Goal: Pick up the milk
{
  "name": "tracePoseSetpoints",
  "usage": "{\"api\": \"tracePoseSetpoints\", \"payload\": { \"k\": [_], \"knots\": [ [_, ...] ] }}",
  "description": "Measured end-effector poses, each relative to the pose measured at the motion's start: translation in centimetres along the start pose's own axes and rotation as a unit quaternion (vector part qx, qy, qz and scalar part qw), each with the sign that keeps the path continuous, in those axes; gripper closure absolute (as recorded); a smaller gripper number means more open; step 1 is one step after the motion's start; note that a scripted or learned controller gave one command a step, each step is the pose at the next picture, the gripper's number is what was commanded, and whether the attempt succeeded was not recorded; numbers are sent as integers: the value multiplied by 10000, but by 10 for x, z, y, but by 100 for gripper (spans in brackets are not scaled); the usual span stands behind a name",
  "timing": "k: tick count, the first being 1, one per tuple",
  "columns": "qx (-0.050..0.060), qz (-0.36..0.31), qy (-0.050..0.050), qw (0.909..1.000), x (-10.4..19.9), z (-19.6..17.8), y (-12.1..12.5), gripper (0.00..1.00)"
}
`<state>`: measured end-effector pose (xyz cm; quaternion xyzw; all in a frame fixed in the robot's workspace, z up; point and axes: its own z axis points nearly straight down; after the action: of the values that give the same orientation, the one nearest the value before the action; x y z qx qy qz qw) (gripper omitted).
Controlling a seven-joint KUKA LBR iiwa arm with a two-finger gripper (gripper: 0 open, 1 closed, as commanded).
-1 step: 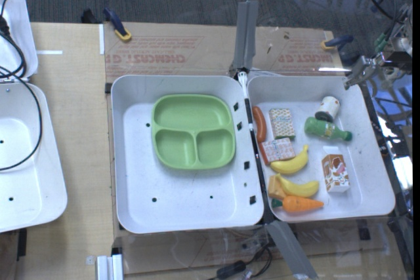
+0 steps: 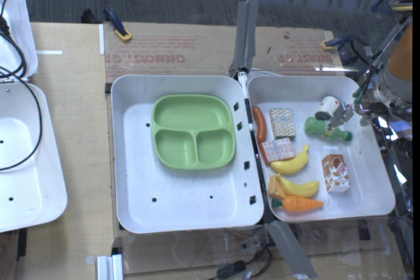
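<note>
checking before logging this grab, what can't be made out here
- tool: small and cluttered in the camera view; open or shut unclear.
- green bottle: top end covered by the tool.
- milk: print too small to read.
- arm: cut off by the right edge.

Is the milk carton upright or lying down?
Lying down: the milk carton shows its broad printed face up on the right bin floor.

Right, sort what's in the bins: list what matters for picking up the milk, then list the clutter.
For the job:
milk carton
gripper

Lying about:
green bottle
two bananas
carrot
sausage
two patterned packets
green divided plate
</note>
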<state>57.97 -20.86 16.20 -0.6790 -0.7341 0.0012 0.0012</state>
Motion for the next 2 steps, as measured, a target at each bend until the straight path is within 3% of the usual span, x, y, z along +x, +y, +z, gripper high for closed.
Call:
{"api": "tracePoseSetpoints", "payload": {
  "k": [1,2],
  "knots": [
    [-25,-1770,13,9842,-6,68,-59,0],
    [-52,-1757,-11,9844,-7,58,-57,100]
  ]
}}
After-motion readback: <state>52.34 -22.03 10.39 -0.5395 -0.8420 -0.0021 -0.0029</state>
